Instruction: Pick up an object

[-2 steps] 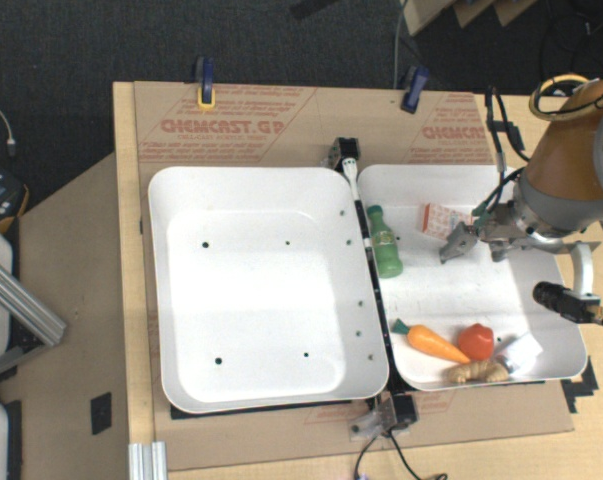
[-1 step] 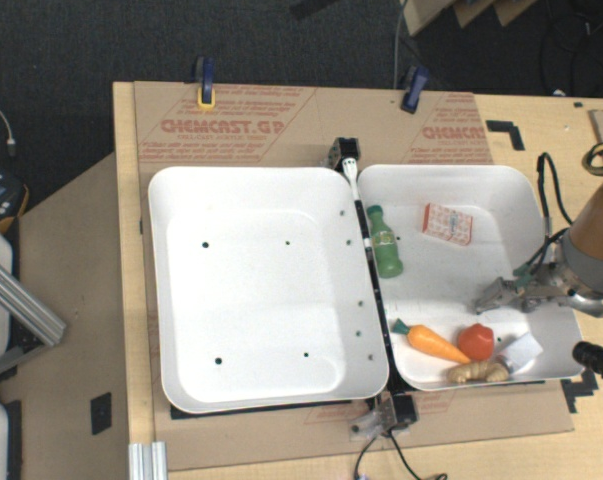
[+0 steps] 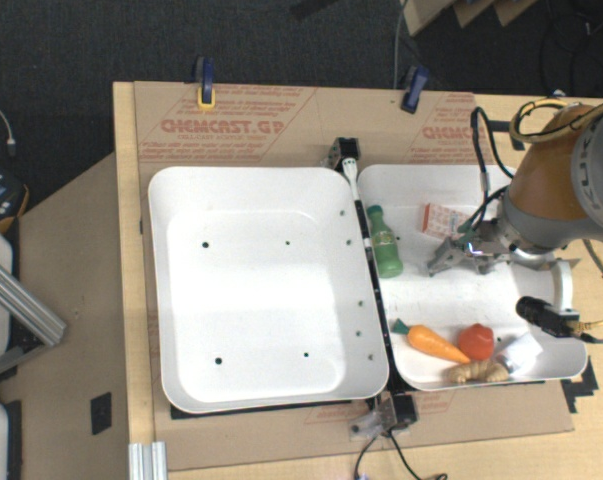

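Two white bins sit side by side. The left bin [image 3: 181, 268] is left of the pincer [image 3: 456, 256]. The right bin [image 3: 411, 183] holds one green bottle [image 3: 385, 241] just left of the spread, unladen pincer, one carrot [image 3: 433, 343], one tomato [image 3: 475, 341], one ginger root [image 3: 476, 371] nearer the camera, and one packet [image 3: 441, 220] behind.

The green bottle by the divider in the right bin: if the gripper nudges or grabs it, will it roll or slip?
The green bottle lies on its side on the smooth white right bin, so a sideways nudge would probably roll it. Its rounded, glossy-looking body may slip between the fingers. It looks like a small plastic toy, likely light and stiff.
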